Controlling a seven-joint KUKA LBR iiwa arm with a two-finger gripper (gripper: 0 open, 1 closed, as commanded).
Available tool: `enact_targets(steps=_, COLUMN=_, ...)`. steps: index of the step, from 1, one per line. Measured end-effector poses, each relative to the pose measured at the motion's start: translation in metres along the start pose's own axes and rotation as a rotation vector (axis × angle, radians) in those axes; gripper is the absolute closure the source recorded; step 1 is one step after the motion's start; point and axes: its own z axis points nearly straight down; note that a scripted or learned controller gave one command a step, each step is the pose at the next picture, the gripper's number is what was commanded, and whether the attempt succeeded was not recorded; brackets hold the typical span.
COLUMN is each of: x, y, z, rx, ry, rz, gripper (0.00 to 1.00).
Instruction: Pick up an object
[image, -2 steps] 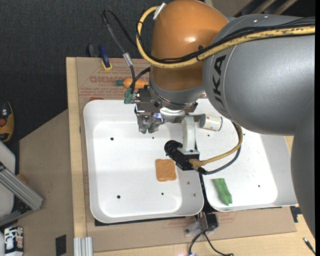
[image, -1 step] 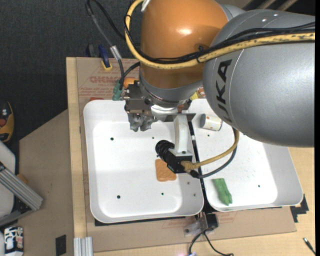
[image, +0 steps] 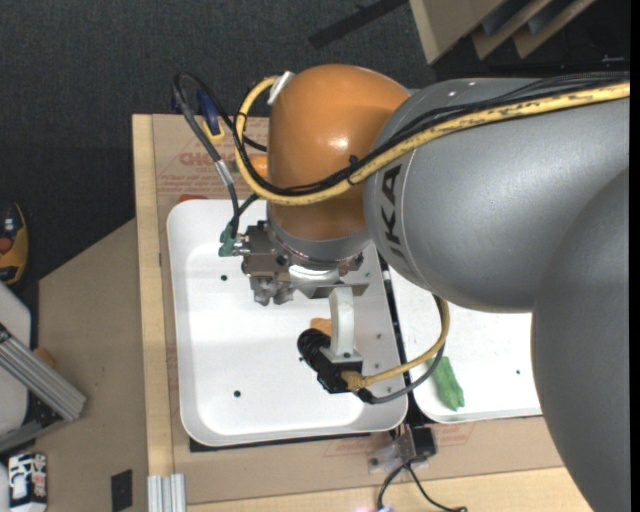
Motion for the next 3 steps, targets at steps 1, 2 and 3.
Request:
enact_targets(steps=1, x=0.000, y=0.036, z=0.020, rx=-0.010, ry=0.003, rz=0.000, gripper=1.00)
enact_targets(steps=2, x=0.000, y=-0.007, z=-0.143, rx=-0.021, ry=0.009, rz=-0.005, gripper=1.00)
enact_targets(steps=3, x=-0.001, y=0.027, z=-0.035, rx=-0.001, ry=-0.001, rz=0.001, gripper=1.00)
